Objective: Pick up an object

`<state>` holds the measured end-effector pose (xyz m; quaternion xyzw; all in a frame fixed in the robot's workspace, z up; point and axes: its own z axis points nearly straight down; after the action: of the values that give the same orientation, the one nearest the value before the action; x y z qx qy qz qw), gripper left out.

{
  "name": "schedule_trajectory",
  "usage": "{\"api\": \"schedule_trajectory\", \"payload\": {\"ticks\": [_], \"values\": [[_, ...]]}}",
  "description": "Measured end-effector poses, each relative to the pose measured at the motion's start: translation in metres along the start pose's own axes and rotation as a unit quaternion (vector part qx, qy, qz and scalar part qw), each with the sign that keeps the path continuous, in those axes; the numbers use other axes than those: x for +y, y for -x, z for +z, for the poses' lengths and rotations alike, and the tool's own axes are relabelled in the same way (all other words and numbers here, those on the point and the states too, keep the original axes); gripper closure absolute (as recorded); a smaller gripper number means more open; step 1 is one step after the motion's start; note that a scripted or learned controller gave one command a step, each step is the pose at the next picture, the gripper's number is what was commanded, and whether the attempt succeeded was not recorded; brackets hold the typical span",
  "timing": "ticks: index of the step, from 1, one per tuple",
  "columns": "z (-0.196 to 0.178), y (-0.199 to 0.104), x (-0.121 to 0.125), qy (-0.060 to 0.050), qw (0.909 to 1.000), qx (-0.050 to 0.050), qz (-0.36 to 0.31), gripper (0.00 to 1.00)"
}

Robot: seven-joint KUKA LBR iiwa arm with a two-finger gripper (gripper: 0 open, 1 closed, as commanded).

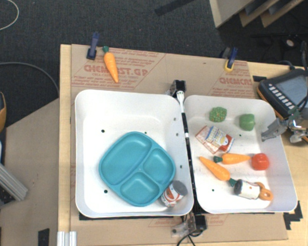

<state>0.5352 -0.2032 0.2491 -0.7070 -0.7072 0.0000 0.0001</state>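
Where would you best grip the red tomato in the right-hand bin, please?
Probably across the tomato's round middle, coming straight down. Close one finger toward the bin wall and one on the side away from it, since an orange carrot touches its left side.

Left bin (85, 141) mostly blocked by teal tray (136, 168); right bin (284, 169) cluttered
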Motion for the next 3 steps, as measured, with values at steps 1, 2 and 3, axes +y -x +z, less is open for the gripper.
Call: {"api": "schedule_trajectory", "payload": {"ticks": [1,2,3], "values": [[0.061,-0.049,-0.060,-0.005,1.0000,0.003,0.000,0.00],[0.170,-0.101,-0.041,-0.002,1.0000,0.002,-0.002,0.00],[0.154,-0.097,-0.041,0.001,1.0000,0.000,0.001,1.00]]}}
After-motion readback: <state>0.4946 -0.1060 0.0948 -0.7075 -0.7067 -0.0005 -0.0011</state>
